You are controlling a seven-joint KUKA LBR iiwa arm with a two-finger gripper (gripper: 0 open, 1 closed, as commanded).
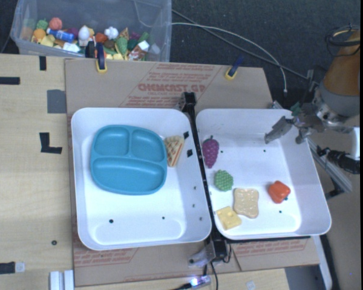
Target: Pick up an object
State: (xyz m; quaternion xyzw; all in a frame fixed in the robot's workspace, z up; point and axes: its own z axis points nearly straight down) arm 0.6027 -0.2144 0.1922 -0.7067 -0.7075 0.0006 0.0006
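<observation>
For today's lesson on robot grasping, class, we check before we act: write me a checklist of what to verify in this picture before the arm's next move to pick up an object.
1. Objects available in the right bin: ok. Purple grapes, green piece, toast slice, yellow cheese and red pepper lie there.
2. Hand carrying nothing: ok; nothing sits between its fingers.
3. Hand over the right bin: ok, near its upper right corner.
4. Hand above a target: not ok; no object lies under it.
5. Target standing apart: red pepper ok; toast slice and yellow cheese lie close together.
6. Hand height above the bin floor: cannot tell.
</observation>
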